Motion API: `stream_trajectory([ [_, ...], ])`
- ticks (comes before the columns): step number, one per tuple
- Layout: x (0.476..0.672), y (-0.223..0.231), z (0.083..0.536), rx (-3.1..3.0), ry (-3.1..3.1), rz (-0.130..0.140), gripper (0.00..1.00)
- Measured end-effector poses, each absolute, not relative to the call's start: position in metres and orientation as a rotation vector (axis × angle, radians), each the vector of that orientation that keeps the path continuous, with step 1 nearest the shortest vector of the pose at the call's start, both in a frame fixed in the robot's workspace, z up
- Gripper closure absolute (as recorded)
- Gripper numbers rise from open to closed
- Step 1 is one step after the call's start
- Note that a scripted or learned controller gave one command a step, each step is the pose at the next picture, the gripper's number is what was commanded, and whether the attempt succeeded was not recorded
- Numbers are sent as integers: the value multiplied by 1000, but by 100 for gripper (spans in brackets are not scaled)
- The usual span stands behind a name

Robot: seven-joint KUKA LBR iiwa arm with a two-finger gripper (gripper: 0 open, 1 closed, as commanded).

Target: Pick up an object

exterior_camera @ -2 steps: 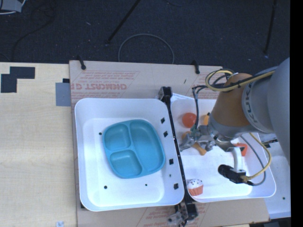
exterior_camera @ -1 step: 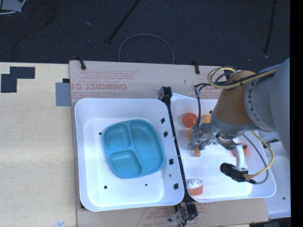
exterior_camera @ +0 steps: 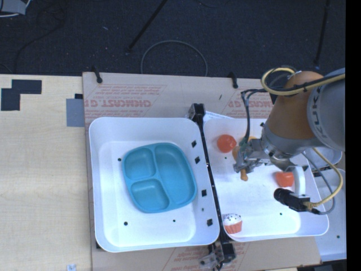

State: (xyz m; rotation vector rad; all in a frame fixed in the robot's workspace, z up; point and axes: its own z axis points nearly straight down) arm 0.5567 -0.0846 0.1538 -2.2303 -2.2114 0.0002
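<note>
Over the right bin (exterior_camera: 265,219) the gripper (exterior_camera: 243,165) hangs low, and a small orange-brown piece (exterior_camera: 244,175) shows just under its tips; I cannot tell if it is clamped. Near it, on the left, lies an orange-red ball (exterior_camera: 226,143). An orange block (exterior_camera: 285,179) lies right of the gripper. A cupcake toy (exterior_camera: 232,223) sits at the bin's front-left corner. A blue divided plate (exterior_camera: 158,176) lies in the left bin (exterior_camera: 107,219).

My arm (exterior_camera: 307,114) reaches in from the frame's right edge, wrist bent downward, gripper (exterior_camera: 243,165) low at centre right.
</note>
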Motion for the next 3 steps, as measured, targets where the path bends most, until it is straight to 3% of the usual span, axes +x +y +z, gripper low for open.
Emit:
stream_trajectory([
  [2, 559, -103, 248, -2232, -2213, -1, 100],
  [3, 555, -52, 239, -2217, -2221, 3, 100],
])
